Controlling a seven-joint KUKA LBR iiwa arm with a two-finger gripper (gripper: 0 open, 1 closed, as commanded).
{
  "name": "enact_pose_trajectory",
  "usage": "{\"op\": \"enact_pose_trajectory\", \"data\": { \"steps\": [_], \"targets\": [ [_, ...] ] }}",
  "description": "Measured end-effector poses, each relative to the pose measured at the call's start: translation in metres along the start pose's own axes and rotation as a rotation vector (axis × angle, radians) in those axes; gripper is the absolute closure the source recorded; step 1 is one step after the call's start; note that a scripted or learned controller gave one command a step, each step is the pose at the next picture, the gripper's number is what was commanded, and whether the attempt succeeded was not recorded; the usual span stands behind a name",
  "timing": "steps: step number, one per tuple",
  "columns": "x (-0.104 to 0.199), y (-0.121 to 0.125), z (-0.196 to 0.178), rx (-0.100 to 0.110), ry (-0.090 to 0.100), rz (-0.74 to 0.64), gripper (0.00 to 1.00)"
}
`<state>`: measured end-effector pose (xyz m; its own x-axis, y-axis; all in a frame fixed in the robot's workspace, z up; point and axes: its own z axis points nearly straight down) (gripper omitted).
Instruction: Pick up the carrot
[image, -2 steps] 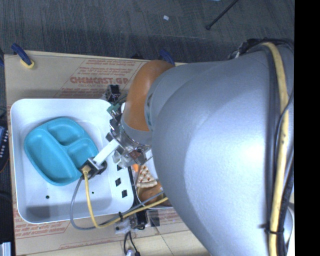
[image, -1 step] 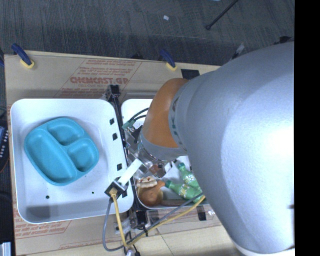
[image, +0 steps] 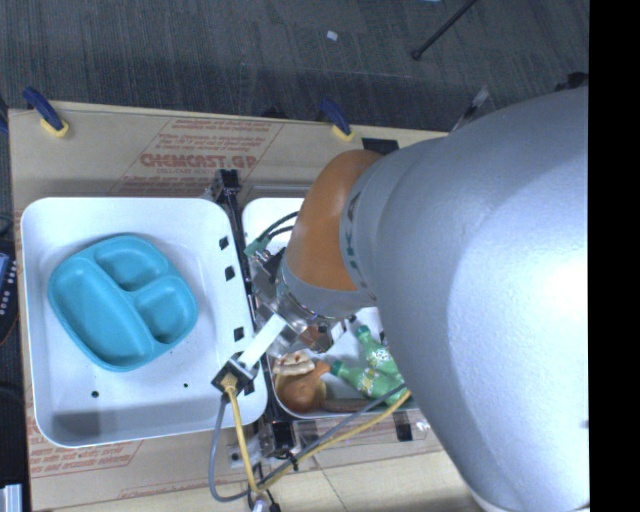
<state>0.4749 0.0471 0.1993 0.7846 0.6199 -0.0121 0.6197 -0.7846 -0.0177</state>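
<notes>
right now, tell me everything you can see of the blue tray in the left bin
The blue tray is a light turquoise, plastic-looking dish with rounded corners and three compartments split by raised ridges. It lies flat, open side up, turned at a slant in the left bin, toward that bin's far left part. It rests on the bin's white floor, and no object lies in its compartments. The arm works over the right bin, well apart from it.
</notes>
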Motion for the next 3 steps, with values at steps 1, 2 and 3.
{"op": "enact_pose_trajectory", "data": {
  "steps": [1, 2, 3],
  "targets": [
    [0.001, -0.001, -0.009, 0.007, -0.004, -0.013, 1.00],
    [0.002, -0.002, 0.009, -0.010, 0.001, -0.410, 1.00],
    [-0.005, 0.007, 0.009, -0.010, -0.002, -0.826, 1.00]
  ]
}}
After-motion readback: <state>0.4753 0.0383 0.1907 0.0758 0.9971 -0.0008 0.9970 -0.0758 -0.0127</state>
